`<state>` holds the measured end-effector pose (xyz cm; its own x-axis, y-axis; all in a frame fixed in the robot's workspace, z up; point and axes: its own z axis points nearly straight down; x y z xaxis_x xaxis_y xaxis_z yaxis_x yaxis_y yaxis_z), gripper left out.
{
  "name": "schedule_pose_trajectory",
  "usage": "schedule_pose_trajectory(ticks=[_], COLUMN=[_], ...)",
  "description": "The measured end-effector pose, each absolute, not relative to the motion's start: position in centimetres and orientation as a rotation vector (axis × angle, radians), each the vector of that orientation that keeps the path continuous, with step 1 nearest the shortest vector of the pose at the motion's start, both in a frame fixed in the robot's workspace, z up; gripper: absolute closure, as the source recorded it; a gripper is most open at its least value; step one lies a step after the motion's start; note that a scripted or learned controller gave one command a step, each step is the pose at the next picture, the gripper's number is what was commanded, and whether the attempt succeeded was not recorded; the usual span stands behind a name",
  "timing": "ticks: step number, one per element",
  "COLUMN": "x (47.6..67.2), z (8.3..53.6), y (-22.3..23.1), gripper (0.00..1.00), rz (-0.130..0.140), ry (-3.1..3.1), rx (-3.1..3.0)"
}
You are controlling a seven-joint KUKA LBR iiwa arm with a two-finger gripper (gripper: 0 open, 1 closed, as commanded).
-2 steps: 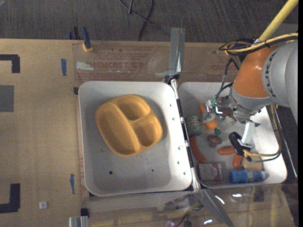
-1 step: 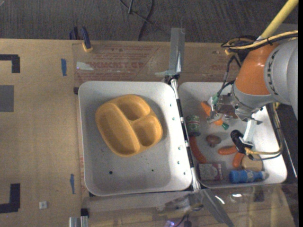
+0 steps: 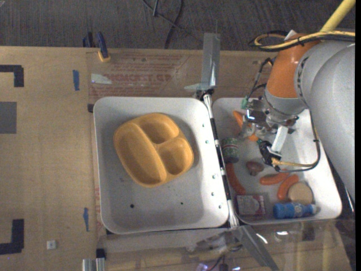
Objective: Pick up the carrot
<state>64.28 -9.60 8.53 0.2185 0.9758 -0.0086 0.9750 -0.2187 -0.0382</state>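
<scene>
The carrot (image 3: 238, 117) shows as a small orange tip at the upper left of the right bin (image 3: 324, 168); the rest of it runs under the arm's wrist. My gripper (image 3: 252, 130) hangs low over that spot, right beside or on the carrot, with the grey and orange arm (image 3: 285, 78) above it. The gripper body hides whatever lies between its tips, and I cannot tell whether it touches the carrot.
The right bin also holds a small can (image 3: 229, 149), a brown lump (image 3: 255, 166), two orange sausages (image 3: 280, 182), a long red piece (image 3: 234, 179), a round biscuit (image 3: 300, 193), a blue bottle (image 3: 294, 210) and a pink box (image 3: 252, 205). The left bin (image 3: 113, 208) holds a yellow divided plate (image 3: 153, 148).
</scene>
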Motion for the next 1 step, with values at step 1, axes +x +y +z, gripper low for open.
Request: schedule_pose_trajectory(ticks=[1], x=[65.67], z=[18.57], y=[-4.27], gripper=[1.0], rz=[-0.001], ry=[-1.868], rx=[-2.528])
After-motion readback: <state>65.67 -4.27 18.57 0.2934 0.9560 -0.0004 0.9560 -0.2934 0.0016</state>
